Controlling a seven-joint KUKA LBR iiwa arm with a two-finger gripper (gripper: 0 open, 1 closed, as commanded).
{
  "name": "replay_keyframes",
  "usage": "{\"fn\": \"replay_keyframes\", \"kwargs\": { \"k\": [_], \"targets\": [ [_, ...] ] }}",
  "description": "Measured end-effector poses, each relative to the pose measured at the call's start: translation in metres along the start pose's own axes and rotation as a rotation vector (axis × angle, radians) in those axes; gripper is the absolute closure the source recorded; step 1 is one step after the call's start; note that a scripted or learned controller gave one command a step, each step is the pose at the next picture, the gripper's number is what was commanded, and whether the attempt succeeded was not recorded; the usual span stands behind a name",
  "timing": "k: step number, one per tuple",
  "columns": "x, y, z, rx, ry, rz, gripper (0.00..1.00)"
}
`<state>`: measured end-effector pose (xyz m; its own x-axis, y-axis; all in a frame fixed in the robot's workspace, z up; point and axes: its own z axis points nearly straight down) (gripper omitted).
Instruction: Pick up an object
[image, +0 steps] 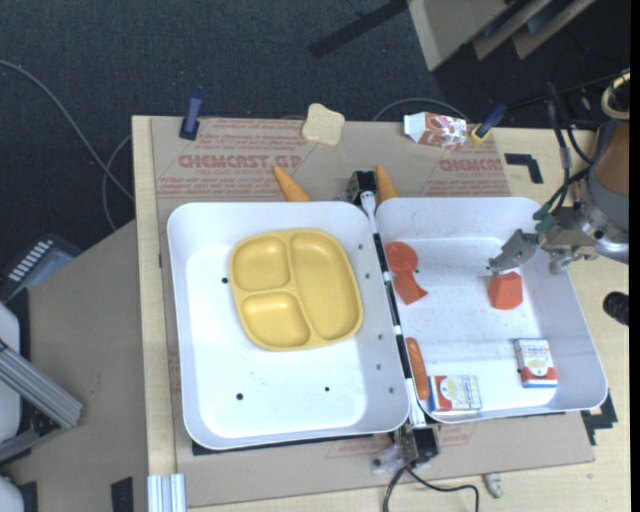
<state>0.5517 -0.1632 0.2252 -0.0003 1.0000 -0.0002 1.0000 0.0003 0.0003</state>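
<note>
The right bin (470, 215) holds several small items. An orange block (507, 290) lies near its middle right. A red flat piece (404, 270) rests by the left wall. An orange sausage-like stick (416, 366) lies along the same wall further forward. Two small printed cartons sit near the front, one (456, 392) at the front left and one (537, 362) at the front right. My gripper (508, 257) hangs over the bin's right half, just above and behind the orange block, with nothing visibly in it.
The left bin (200, 330) holds a yellow divided plate (296, 290). Behind the bins on the board lie a bread slice (322, 123), a small carton (436, 128), two orange carrot pieces (290, 185) (386, 183) and a blue clip (191, 112). Cables run at the right.
</note>
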Motion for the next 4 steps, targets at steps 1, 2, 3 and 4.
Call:
{"fn": "replay_keyframes", "kwargs": {
  "k": [1,2,3,4],
  "targets": [
    [-0.045,0.007,0.141,-0.001,0.0,0.0,0.0],
    [-0.045,0.008,0.13,-0.003,-0.001,0.0,1.0],
    [-0.061,0.014,0.035,-0.004,-0.003,0.0,1.0],
    [-0.06,0.072,-0.003,-0.003,-0.002,-0.001,1.0]
  ]
}}
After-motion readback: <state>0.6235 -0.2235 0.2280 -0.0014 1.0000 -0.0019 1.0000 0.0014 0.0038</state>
